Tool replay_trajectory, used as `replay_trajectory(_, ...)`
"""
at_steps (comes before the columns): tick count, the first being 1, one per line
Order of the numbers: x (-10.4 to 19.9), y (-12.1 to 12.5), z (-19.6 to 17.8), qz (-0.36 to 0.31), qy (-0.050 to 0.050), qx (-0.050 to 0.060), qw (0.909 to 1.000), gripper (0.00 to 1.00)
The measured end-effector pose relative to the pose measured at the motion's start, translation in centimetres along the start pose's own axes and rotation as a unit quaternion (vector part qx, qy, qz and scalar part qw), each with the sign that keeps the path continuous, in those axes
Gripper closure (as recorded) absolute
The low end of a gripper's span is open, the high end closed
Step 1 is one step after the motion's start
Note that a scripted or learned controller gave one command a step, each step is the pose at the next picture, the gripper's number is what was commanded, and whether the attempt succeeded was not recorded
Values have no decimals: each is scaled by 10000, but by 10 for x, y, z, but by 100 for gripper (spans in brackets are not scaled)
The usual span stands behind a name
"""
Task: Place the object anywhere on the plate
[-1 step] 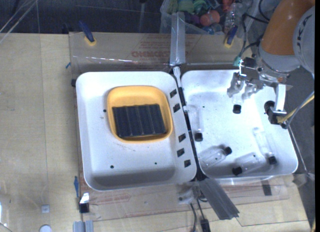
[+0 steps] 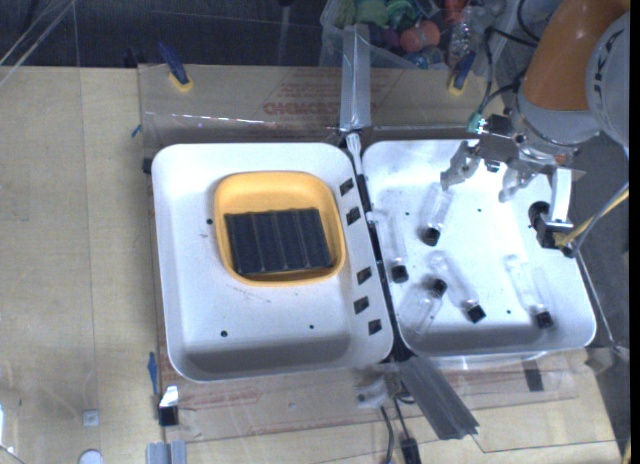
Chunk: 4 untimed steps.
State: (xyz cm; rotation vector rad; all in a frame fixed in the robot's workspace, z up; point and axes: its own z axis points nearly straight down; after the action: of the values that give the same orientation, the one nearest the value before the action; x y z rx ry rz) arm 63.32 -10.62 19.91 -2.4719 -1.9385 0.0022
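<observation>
Plate (image 2: pixel 278 189): one, yellow and rounded-square, sat in the left bin (image 2: pixel 190 332), bearing one dark ribbed rectangular object (image 2: pixel 278 241). Right of the plate, the second bin (image 2: pixel 570 327) held about five clear small vials (image 2: pixel 437 217) with black caps. Above them the gripper (image 2: pixel 488 174) hovered, fingers spread, pinching nothing.

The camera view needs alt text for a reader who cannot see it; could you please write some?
The gripper hangs over the right bin, above several small clear vials with dark caps. In the left bin, a yellow plate holds a dark ridged block.
</observation>
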Motion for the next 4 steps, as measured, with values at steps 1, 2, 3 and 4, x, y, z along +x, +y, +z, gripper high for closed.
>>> replay_trajectory(1, -57, 49, -3, -937, -4, -24, 9956, 0)
replay_trajectory(2, -105, 51, -89, -2050, -9, -35, 9787, 0)
replay_trajectory(3, -116, 18, -117, -3198, 6, -7, 9475, 0)
replay_trajectory(4, -109, 42, -40, -5241, 2, -19, 8517, 0)
